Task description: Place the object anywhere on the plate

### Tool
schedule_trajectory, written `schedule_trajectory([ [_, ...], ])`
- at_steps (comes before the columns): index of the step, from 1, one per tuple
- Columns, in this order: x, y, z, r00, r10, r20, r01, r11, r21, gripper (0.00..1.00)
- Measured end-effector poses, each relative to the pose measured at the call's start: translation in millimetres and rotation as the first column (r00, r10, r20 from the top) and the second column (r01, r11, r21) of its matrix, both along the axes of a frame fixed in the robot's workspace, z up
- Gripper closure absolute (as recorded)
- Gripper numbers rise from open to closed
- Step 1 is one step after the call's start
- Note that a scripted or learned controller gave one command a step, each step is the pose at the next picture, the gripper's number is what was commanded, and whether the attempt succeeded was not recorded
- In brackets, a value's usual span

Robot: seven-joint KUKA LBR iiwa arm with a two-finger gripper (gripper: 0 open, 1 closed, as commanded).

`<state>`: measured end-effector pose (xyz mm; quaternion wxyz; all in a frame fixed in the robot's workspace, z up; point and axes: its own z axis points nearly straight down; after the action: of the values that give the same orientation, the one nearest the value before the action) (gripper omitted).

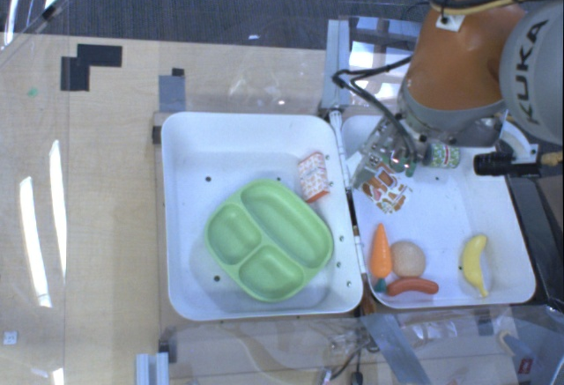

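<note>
Near edge, right bin: sausage at the front, carrot upright-ish just behind it against the left wall, a round tan ball touching the carrot's right side. Banana sits apart near the right wall.

Left bin: green plate with three compartments, sitting toward the front-right of the bin, tilted diagonally. Nothing on it that I can see.

Behind the plate, a small red-and-white packet leans against the left bin's right wall, just off the plate's far rim, not touching the plate as far as I can tell.

My gripper is over the far-left part of the right bin, close to the divider between the bins. Can't tell whether it is spread or closed; it's a cluttered metal blur from this angle. Right under and just in front of it lies a flat snack wrapper with orange-brown print, on the bin floor. Whether I'm touching it, can't tell.

The packet is left of my gripper, across the divider, near but apart.

A small green-labelled bottle lies on its side just right of the gripper, under my wrist.
</note>
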<state>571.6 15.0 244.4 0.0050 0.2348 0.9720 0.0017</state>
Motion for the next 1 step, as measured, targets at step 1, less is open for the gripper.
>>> schedule_trajectory([
  [1,4.5,46.6,-59.3,0.989,0.147,-0.005,-0.147,0.989,0.0,1.0],
])
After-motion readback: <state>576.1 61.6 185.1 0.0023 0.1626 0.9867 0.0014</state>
